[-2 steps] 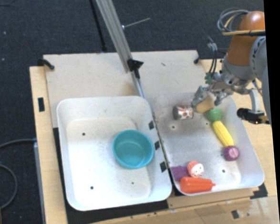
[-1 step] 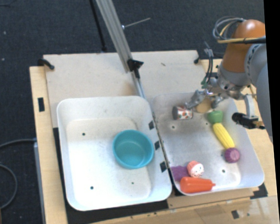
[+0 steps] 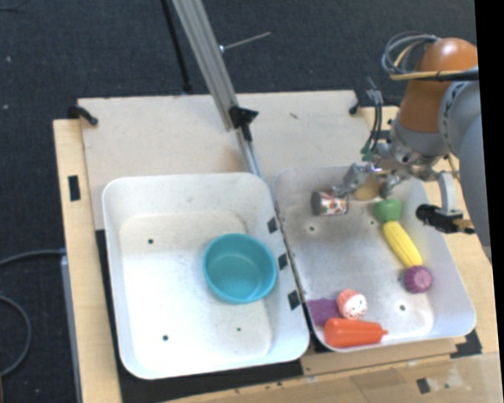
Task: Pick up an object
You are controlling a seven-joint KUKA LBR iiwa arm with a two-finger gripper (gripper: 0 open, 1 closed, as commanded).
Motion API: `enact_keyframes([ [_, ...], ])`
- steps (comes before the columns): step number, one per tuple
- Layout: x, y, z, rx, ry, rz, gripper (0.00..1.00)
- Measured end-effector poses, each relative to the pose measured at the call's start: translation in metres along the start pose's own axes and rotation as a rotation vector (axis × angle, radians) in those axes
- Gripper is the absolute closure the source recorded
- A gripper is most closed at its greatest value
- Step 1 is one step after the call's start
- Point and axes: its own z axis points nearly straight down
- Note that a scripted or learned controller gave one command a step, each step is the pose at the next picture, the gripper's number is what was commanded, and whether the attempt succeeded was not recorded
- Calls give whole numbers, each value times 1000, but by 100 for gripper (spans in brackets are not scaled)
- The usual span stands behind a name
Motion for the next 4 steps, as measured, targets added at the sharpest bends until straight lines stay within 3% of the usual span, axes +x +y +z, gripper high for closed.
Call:
enact_keyframes([
  [1, -1, 1, -11, -1, -2, -3, 100],
  [3, 4, 11, -133, 1, 2, -6, 100],
  [4, 3, 12, -165, 4, 3, -9, 100],
])
